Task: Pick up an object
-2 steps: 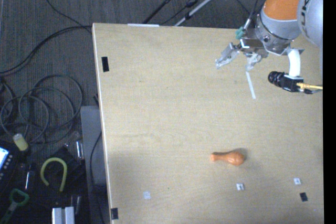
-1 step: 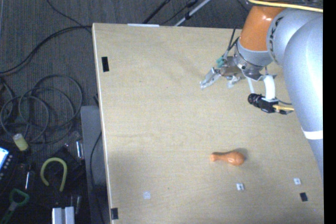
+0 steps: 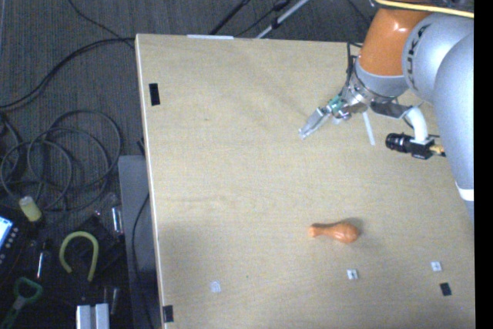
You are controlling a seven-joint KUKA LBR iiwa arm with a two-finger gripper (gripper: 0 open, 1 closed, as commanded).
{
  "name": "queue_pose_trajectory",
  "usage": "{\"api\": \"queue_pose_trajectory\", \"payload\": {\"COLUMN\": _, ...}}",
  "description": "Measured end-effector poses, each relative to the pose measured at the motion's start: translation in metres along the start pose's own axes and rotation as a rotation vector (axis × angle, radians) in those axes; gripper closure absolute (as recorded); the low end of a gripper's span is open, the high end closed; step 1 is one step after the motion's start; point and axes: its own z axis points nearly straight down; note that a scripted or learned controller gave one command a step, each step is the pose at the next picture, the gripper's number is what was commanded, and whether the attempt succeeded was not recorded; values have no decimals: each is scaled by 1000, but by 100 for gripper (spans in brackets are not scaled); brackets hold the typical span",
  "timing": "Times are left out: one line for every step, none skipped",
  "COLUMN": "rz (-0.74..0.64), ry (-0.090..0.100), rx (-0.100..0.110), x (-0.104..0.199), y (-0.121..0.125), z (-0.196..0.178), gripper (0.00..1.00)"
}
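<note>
Worktop (image 3: 231,189) of pale tan board fills most of the camera view, and the grey arm (image 3: 451,81) with its orange band (image 3: 389,38) reaches in over its far right part. At the arm's tip the end effector (image 3: 308,129) hangs above the board, its slim metal fingers (image 3: 314,122) pointing down and to the left. Whether those fingers stand apart or together cannot be told at this size; nothing shows between them.

An orange pear-shaped object (image 3: 337,231), with a narrow neck at its left and a rounder body at its right, lies flat on the board well below the end effector and slightly to its right, apart from it. A black cylindrical fitting (image 3: 408,143) juts out under the wrist, to the right of the end effector. Small markers (image 3: 352,273) sit on the board lower down, beyond the orange object, and a black tab (image 3: 154,94) lies far to the left of the end effector near the board's edge. Cables (image 3: 62,150) coil on the dark floor beyond that edge.
</note>
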Motion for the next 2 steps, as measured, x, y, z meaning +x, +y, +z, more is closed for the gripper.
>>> {"api": "queue_pose_trajectory", "payload": {"rz": 261, "ry": 0, "rx": -1, "x": -37, "y": -16, "z": -22, "gripper": 0}}
{"api": "queue_pose_trajectory", "payload": {"rz": 42, "ry": -1, "rx": 2, "x": -63, "y": -29, "z": 28, "gripper": 0}}
